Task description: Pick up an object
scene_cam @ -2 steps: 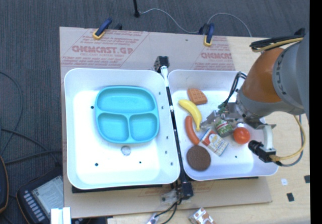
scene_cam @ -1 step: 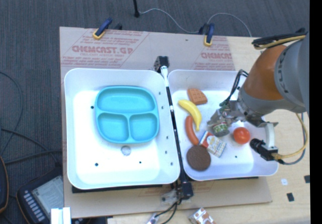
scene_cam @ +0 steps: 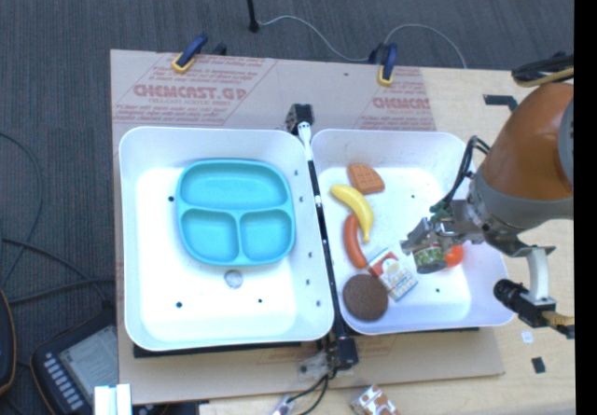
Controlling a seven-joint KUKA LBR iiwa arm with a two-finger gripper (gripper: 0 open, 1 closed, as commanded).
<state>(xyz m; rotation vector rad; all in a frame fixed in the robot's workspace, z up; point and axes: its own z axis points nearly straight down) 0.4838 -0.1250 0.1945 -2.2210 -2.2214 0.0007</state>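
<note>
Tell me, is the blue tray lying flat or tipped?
Flat. The blue tray lies level on the floor of the left bin, its three compartments facing up.

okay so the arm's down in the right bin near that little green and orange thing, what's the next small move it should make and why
Probably a short, straight lift to test the grasp. The gripper sits low in the right bin, right over a small green and orange item, but the view does not settle whether the item is truly pinched. The white packet lies close by on the left, so lifting straight up seems safest.

Blue tray point(scene_cam: 235, 214); yellow banana point(scene_cam: 357, 205); brown cookie point(scene_cam: 365, 297); white bins point(scene_cam: 149, 245).
</note>
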